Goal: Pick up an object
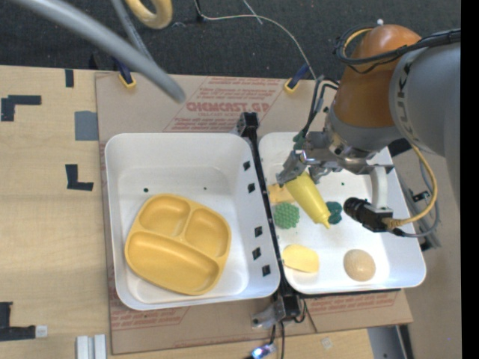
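The gripper (308, 169) hangs over the right bin (400, 275), its fingers closed on the upper end of a yellow bottle (310, 198) that slants down to the right. A green ball (286, 215) lies just left of the bottle, and a dark teal piece (334, 211) is beside its lower end. A yellow slice (301, 259) and a beige ball (359, 265) sit nearer the front. The left bin (150, 152) holds a yellow divided plate (177, 242).

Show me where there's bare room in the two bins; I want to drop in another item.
Left bin: a bare strip between its far wall and the yellow divided plate. Right bin: crowded around the gripper, with the yellow bottle, green ball, pale yellow piece and beige ball; a small patch between those last two.
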Motion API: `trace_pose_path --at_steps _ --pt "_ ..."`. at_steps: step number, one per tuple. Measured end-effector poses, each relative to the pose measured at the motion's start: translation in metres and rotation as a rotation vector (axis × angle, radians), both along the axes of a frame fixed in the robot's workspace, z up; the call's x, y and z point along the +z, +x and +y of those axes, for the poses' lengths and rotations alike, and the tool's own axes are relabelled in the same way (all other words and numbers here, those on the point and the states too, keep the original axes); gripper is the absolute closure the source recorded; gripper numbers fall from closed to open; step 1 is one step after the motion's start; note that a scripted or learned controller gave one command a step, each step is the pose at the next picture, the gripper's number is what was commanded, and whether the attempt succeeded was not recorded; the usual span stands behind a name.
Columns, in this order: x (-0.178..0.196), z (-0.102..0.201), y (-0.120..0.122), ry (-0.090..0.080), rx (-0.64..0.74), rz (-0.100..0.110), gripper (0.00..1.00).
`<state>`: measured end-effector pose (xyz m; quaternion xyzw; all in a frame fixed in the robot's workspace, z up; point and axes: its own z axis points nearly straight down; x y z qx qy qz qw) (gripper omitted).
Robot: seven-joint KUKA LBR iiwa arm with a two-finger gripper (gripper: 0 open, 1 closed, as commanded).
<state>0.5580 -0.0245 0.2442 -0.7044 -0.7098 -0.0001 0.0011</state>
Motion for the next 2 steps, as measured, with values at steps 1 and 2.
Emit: trace_pose_path --at_steps 1,2 --pt "-0.007 0.059 0.024 0.0 0.0 0.0 1.0" --pt "-0.006 0.117 0.034 0.0 0.0 0.0 1.0"
